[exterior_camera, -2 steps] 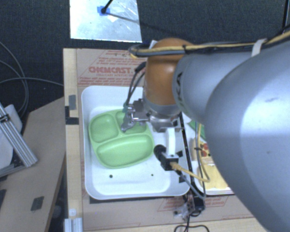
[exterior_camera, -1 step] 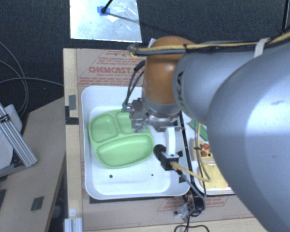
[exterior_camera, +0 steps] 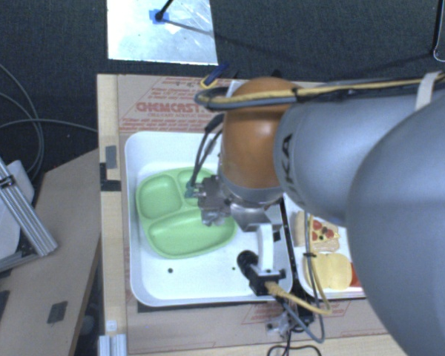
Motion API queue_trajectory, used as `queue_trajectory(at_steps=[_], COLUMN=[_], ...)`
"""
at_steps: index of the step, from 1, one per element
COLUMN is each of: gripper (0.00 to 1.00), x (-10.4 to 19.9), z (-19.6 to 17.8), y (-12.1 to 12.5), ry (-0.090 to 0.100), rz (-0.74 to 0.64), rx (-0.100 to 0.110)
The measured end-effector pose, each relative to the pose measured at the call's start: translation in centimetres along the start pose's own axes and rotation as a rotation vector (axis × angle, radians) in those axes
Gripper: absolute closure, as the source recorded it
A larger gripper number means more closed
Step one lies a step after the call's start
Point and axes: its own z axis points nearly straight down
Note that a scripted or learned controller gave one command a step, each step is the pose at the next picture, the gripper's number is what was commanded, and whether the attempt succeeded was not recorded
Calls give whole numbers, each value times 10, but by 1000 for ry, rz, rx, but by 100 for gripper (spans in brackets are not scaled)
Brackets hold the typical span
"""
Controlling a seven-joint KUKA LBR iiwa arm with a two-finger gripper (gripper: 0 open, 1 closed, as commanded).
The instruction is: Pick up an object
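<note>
A light green divided plate [exterior_camera: 170, 213] lies in the left white bin [exterior_camera: 144, 288], toward its middle and left side. The arm's orange band and grey wrist hang over the plate's right edge. My gripper [exterior_camera: 213, 208] sits low at that right edge of the plate, largely hidden under the wrist. In the right bin [exterior_camera: 356, 293] lie a card with red shapes [exterior_camera: 323, 233] and a yellow rounded object [exterior_camera: 334, 271], partly covered by the arm.
The bins rest on a cardboard sheet [exterior_camera: 163, 99] on the bench. A shiny foil-like square [exterior_camera: 162, 21] lies beyond the bench at the top. Metal framing [exterior_camera: 15, 206] stands at the left. Cables hang near the bench's front edge.
</note>
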Motion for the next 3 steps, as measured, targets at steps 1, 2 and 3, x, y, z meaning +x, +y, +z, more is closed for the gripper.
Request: queue_trajectory(at_steps=[1, 2, 3], gripper=[100, 100, 100], x=[-94, -31, -63], z=[-13, 18, 137], y=[48, -11, 0], ry=[-4, 1, 0], rz=[13, -4, 8], rx=[-7, 3, -8])
